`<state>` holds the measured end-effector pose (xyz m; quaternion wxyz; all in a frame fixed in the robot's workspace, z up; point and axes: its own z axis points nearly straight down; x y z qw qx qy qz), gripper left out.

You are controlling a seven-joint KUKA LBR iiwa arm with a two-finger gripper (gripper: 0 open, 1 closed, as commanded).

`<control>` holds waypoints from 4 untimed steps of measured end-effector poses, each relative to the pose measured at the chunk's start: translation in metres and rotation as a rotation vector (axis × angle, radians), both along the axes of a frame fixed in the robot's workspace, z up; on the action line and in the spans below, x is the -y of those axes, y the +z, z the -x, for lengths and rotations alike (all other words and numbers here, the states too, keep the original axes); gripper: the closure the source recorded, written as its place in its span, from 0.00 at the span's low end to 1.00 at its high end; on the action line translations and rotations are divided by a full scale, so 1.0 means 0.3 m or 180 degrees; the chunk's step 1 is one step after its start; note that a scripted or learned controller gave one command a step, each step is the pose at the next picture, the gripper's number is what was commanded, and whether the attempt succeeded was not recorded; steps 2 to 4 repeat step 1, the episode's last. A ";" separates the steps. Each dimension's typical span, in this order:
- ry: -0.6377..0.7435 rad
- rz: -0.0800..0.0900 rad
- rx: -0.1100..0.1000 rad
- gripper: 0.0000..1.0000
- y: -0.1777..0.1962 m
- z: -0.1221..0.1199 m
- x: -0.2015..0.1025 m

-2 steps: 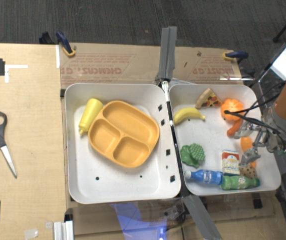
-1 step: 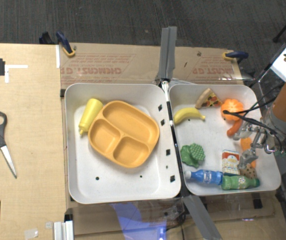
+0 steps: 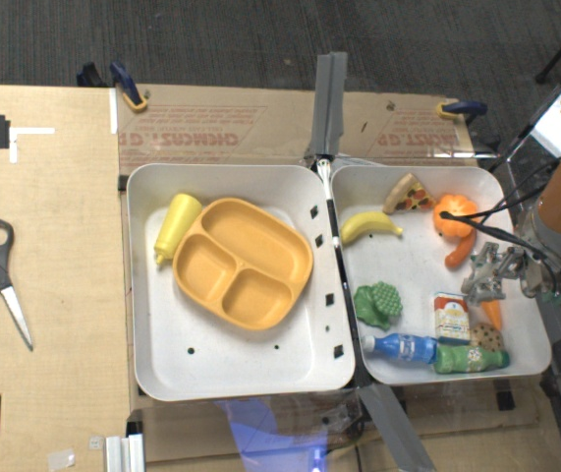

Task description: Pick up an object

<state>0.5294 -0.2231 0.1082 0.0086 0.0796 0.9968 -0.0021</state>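
Dark carpet beyond a bench with two shallow white bins (image 3: 147, 362). Metal two-finger gripper (image 3: 483, 281) low at the right bin's three o'clock, just beside a small orange carrot (image 3: 494, 313); spread or pressed together, cannot tell. Nothing lifted yet; whole pick remaining.

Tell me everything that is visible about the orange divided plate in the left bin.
The orange divided plastic plate is a rounded-corner tray with three compartments: one long at the far side, two smaller at the near side. It looks smooth and matte, with nothing in its compartments. It lies flat and right side up, turned at a slant, near the middle of the left white bin. The yellow plastic bottle lies against its left edge. Nothing else touches it.
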 end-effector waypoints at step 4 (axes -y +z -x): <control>0.0001 -0.0001 -0.0001 0.00 0.000 0.000 0.000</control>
